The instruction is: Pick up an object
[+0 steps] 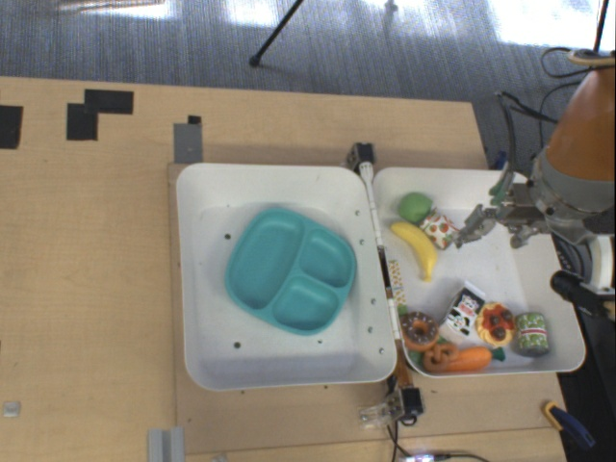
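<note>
Now we hover our two-finger gripper (478, 225), jaws apart and holding nothing, near the curved yellow banana (416, 248), and must descend next.

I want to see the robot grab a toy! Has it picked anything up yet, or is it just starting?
Nothing looks picked up yet. The toys lie in the right bin: banana, green ball, carrot and more. The gripper hangs low over that bin beside a small red-and-white toy, with nothing visibly between its jaws. Left to do: close on one toy and lift it.
</note>
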{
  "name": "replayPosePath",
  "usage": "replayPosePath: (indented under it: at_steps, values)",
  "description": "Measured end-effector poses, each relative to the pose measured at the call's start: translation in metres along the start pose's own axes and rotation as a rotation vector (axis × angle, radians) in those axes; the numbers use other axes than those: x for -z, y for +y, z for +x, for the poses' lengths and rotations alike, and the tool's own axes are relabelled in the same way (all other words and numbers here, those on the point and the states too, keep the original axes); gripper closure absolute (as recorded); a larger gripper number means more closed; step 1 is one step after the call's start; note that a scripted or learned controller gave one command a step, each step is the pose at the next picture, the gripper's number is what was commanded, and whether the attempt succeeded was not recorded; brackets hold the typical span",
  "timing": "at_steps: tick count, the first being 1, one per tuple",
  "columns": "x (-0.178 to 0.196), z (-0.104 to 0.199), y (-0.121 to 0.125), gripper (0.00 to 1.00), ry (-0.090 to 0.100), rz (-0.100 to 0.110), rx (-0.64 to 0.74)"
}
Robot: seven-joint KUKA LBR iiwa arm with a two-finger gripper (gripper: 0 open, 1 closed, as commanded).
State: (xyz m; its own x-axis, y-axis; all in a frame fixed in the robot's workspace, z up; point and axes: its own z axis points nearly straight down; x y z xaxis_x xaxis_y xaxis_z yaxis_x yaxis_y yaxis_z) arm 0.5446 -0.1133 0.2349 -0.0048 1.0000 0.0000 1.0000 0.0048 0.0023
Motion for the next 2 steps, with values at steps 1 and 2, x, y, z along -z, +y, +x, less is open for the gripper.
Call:
replayPosePath:
  at_steps: [1, 2]
  values:
    - [-0.148, 0.01, -0.027, 0.0, -0.001, -0.005, -0.003]
    - [-0.148, 0.019, 0.041, 0.0, -0.001, -0.006, 0.0]
